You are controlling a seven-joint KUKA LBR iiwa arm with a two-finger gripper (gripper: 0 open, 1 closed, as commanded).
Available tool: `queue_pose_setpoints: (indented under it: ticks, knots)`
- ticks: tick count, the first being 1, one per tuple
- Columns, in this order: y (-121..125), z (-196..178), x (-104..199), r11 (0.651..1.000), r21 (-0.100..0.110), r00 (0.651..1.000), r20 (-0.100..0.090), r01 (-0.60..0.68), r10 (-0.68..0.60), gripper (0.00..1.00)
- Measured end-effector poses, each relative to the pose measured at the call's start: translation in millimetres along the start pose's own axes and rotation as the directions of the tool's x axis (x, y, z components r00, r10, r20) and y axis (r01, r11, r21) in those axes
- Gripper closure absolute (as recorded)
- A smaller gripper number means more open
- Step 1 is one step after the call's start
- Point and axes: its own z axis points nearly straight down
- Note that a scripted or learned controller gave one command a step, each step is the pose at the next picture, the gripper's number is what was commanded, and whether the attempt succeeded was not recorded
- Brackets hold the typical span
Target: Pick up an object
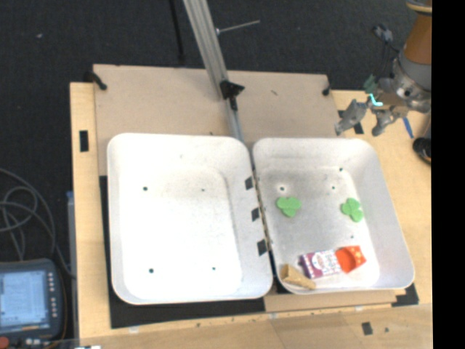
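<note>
The right bin (378,173) holds a green clover-shaped piece (288,206) near its middle left and a second green piece (352,209) toward its right side. A purple and red carton (331,262) lies along the front wall, with a small tan piece (296,275) at its left end. My gripper (365,124) hangs above the bench just behind the right bin's back right corner, its two dark fingers spread open with nothing between them.
The left bin (123,195) sits beside the right one, joined by black clips (256,214). A slanted aluminium post (207,38) rises behind the bins. A screen (25,297) and cables sit at the lower left, off the bench.
</note>
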Motion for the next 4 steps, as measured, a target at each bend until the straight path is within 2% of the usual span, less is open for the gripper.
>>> queue_pose_setpoints:
  ticks: [1, 2, 4]
  knots:
    - [1, -3, 0, 1.0, -0.004, 1.0, 0.004, 0.003, -0.003, 0.0]
    - [4, 41, -7, 1.0, -0.001, 1.0, 0.003, 0.0, 0.0, 0.0]
    - [5, 155, -7, 1.0, -0.001, 1.0, 0.003, 0.008, -0.008, 0.0]
